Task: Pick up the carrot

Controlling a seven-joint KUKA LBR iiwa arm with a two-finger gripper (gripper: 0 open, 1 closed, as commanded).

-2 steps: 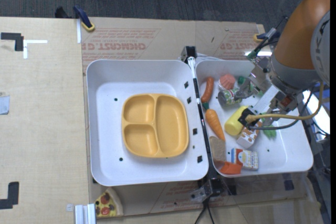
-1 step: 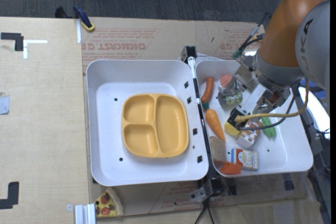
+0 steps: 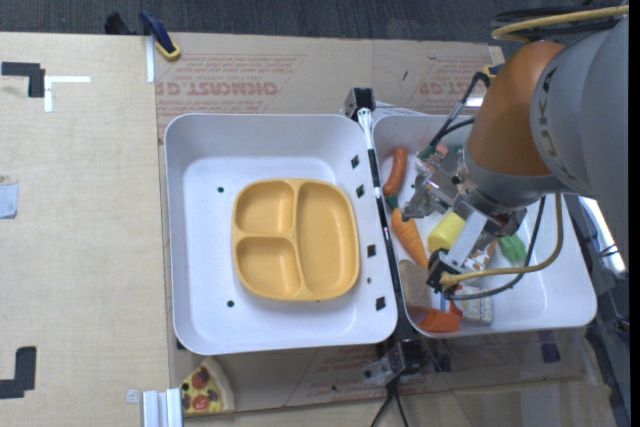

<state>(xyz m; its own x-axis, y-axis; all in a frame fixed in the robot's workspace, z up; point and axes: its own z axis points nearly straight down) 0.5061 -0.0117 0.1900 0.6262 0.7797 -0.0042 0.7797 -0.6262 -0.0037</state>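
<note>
Two white bins sit side by side; the left bin holds a yellow divided plate, and the right bin holds the clutter the arm is working over. The carrot lies against the right bin's left wall, a slim orange piece running from about eleven o'clock to five o'clock, with a red-orange sausage-like piece just beyond its upper end at twelve o'clock and a yellow object just beside it at three o'clock. The gripper hangs close over that same spot, its dark hardware partly covering the yellow object; whether it is open or closed cannot be told from here, and nothing is seen held. To do this step well, I judge the wrist should turn so the closing line crosses the carrot's short width, then come down over its thicker middle, keeping clear of the bin wall at nine o'clock. The neighbour at three o'clock is the likely thing to be pinched by mistake, so centring matters.
</note>
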